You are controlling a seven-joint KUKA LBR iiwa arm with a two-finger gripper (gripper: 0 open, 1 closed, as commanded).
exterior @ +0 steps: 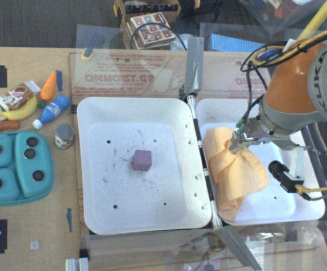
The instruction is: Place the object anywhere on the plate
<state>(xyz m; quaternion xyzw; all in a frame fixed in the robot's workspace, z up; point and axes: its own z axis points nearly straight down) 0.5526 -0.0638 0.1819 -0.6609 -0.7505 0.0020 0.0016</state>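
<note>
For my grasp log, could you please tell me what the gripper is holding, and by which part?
The gripper seems to pinch the orange cloth at its raised upper fold in the right bin.

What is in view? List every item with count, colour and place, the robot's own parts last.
bins: two, white, side by side on the bench
cube: one, purple, middle of the left bin
cloth: one, orange, crumpled in the right bin
toy tray: one, teal, left of the bins
can: one, grey, beside the toy tray
bottle: one, blue, upper left
banana: one, yellow, upper left
carrot: one, orange, upper left
cardboard box: one, brown, behind the bench
arm: one, grey and orange, from the right
pincer: one, at the cloth's top
</note>
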